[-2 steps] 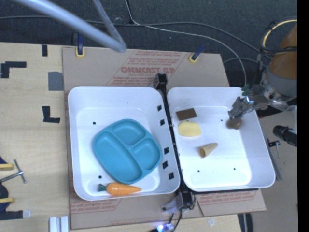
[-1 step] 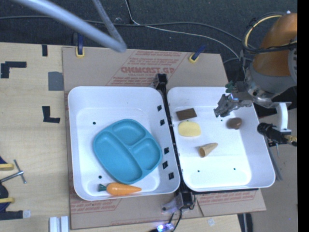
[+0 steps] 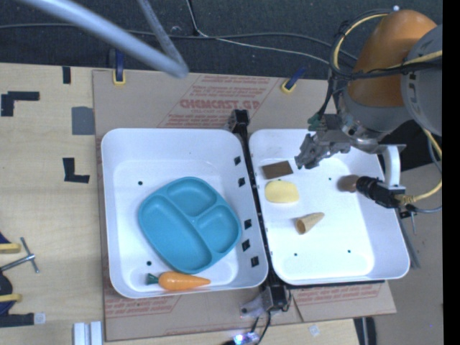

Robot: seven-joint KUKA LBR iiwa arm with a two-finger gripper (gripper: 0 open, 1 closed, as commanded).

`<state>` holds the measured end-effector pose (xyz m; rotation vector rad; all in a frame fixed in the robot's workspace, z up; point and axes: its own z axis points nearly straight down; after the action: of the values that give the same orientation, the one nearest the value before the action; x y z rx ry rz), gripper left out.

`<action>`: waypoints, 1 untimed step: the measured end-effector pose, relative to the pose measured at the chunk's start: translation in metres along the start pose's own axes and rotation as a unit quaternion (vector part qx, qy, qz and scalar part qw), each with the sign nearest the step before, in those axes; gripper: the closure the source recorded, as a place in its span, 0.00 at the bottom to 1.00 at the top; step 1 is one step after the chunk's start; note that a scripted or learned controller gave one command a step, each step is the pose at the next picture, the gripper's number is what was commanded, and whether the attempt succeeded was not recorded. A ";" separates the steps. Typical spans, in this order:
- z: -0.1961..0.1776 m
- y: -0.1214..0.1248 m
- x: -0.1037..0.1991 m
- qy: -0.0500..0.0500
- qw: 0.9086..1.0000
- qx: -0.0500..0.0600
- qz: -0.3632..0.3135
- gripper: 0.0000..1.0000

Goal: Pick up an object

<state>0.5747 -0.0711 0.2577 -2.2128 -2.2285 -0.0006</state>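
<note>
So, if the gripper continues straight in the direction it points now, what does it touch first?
Probably the flat brown rectangular piece, which lies just beyond the gripper in the right white bin. Height is unclear from above, so it might pass over it.

Red printing runs across the cardboard sheet (image 3: pixel 215 95) that lies under the two bins, up and to the left of the gripper (image 3: pixel 307 157) in the camera view. The largest line appears to read "CHEMGEAR G.P.", though the letters are too blurred to be sure. Smaller red lines above and below it cannot be read. Further faint red printing marks the sheet's lower edge, also unreadable.
</note>
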 end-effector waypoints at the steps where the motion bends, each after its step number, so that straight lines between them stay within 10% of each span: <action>1: 0.017 0.008 0.054 0.000 1.000 0.001 0.000 1.00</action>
<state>0.5823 -0.0174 0.2404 -2.2121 -2.2264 0.0025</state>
